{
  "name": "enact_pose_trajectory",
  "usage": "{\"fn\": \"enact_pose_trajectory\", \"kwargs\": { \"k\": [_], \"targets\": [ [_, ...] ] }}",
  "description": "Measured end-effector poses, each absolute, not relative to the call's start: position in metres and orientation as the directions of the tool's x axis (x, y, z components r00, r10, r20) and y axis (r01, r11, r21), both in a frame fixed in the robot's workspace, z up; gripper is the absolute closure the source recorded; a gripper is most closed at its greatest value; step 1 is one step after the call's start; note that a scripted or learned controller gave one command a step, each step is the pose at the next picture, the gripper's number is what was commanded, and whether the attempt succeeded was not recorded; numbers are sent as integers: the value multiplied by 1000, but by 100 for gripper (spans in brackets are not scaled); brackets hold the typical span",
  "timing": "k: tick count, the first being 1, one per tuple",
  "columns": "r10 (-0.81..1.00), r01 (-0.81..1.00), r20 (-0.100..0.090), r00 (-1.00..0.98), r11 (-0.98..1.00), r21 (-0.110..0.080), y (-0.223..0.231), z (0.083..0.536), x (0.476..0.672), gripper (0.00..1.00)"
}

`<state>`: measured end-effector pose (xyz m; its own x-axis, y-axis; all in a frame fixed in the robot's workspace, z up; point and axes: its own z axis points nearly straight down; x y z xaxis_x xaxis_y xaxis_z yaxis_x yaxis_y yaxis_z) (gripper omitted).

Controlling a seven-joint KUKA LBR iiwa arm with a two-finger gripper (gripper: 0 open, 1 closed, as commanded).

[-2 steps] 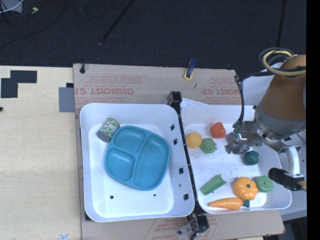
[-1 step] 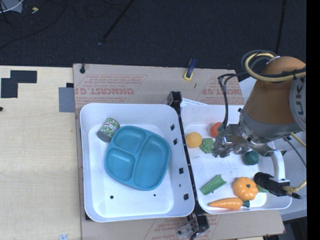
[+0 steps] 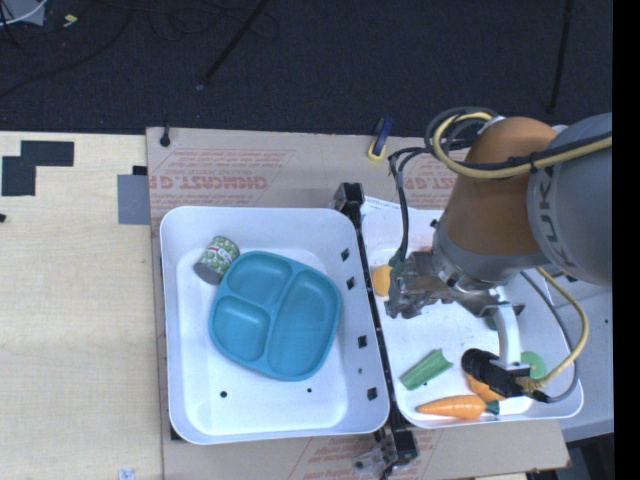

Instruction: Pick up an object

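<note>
The gripper (image 3: 408, 296) hangs over the right bin (image 3: 570, 400) — its grip unreadable — beside a yellow object (image 3: 380, 280), green piece (image 3: 425, 368) lying nearer the camera.

light: even, overhead | shadows: soft, faint | glare: slight on white bins (image 3: 180, 268) | focus: mildly soft

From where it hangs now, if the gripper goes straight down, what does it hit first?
Most likely the bare white floor of the right bin, under the gripper. A yellow object sits just to its left and might get brushed; depth is hard to judge.
</note>
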<state>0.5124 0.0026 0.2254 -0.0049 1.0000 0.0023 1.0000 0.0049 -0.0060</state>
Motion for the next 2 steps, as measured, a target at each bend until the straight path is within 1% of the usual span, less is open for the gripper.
{"fn": "enact_pose_trajectory", "kwargs": {
  "k": [1, 2],
  "targets": [
    [1000, 1000, 2, -4, 5, -5, 42, 231, 502, 100],
    [1000, 1000, 0, 1, -1, -6, 31, 218, 494, 100]
  ]
}}
